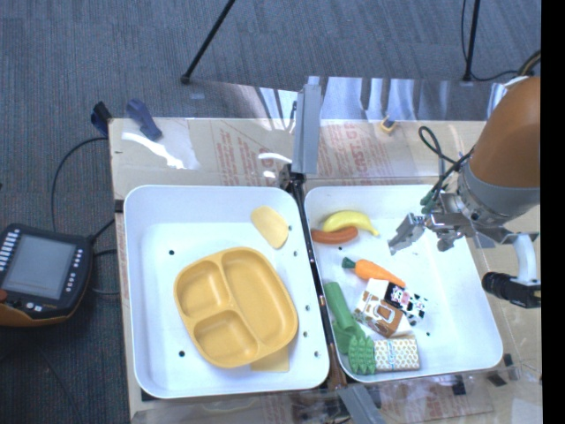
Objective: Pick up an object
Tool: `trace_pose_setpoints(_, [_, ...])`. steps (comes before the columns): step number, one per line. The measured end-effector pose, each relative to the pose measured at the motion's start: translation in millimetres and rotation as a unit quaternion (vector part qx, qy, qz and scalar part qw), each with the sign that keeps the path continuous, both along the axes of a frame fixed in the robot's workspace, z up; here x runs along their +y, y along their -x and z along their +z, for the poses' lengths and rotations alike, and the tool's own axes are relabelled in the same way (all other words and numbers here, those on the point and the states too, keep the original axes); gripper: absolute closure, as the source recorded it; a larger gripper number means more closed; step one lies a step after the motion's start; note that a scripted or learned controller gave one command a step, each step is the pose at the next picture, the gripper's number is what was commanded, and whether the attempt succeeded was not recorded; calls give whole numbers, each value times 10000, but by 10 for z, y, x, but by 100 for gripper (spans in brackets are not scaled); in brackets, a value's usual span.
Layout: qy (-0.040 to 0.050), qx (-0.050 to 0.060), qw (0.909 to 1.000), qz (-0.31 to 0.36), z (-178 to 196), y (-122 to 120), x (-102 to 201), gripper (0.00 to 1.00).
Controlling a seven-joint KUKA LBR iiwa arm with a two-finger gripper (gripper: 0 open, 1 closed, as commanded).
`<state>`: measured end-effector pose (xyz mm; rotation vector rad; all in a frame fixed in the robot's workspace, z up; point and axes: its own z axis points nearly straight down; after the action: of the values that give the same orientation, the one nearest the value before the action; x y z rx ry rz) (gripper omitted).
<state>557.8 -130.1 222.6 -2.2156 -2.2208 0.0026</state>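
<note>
My gripper [425, 236] hovers over the upper middle of the right bin [481, 329], open, with nothing between its fingers. To its left lie a yellow banana [350, 222] and a red sausage [334, 235], side by side. An orange carrot [374, 270] lies just below and left of the gripper. Further toward the front sit a cow-print carton [389, 306], a green brush-like toy [345, 320] and a small patterned box [395, 354].
The left bin [146, 237] holds a yellow divided plate [234, 306] and a pale yellow piece [270, 226] near its back right corner. A metal divider post [305, 140] stands behind the seam between the bins. A handheld pendant [40, 272] lies on the floor at left.
</note>
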Motion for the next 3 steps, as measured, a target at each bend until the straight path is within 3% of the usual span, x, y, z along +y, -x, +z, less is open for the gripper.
trace_pose_setpoints(1, [-5,45,9999,-158,-1367,-431,138,0])
trace_pose_setpoints(2, [1,7,9988,-487,-1363,48,447,0])
trace_pose_setpoints(3, [-4,4,9999,134,-1362,740,225,0])
